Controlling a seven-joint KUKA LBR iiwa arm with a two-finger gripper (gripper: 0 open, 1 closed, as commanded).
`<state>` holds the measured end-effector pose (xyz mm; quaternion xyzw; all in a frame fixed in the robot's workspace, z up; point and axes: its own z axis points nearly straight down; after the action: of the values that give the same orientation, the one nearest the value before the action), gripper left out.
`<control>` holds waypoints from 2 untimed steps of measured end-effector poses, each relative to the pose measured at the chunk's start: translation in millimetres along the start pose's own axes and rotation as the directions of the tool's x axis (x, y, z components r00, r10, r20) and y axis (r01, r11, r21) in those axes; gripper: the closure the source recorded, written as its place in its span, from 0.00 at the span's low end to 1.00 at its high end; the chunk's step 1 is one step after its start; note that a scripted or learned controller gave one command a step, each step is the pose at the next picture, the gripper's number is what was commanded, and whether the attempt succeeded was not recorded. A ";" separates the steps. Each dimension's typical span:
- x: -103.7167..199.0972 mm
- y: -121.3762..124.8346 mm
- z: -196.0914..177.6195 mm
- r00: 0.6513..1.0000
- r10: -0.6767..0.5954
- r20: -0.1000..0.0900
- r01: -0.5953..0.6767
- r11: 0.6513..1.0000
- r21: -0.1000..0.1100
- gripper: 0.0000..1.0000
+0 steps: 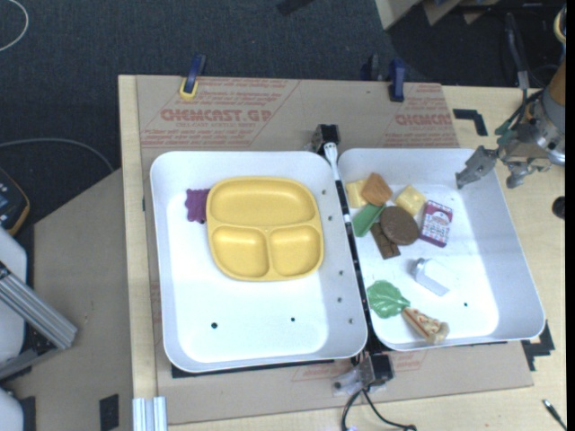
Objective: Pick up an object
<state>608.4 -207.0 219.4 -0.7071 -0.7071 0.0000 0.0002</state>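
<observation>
Pizza slice [425, 323] near bin rim [530, 326]

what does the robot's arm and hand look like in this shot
At the right edge of the camera view, the hand is a grey metal assembly with two slim, dark grey fingers that splay out from a blocky body. A small teal-green patch sits on its upper left side. Above it the wrist widens into a rounded grey section with a hint of orange at the top. No markings can be read on it.

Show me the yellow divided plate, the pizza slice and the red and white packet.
yellow divided plate [265, 206]: camera view, its large top compartment.
pizza slice [424, 322]: camera view, middle of the slice.
red and white packet [437, 223]: camera view, its front face.
</observation>
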 end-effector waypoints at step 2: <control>14.3 -2.5 106.5 1.000 -0.001 -0.002 0.001 1.000 0.006 0.00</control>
<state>605.8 -192.7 113.0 -0.7068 -0.7074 0.0014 0.0033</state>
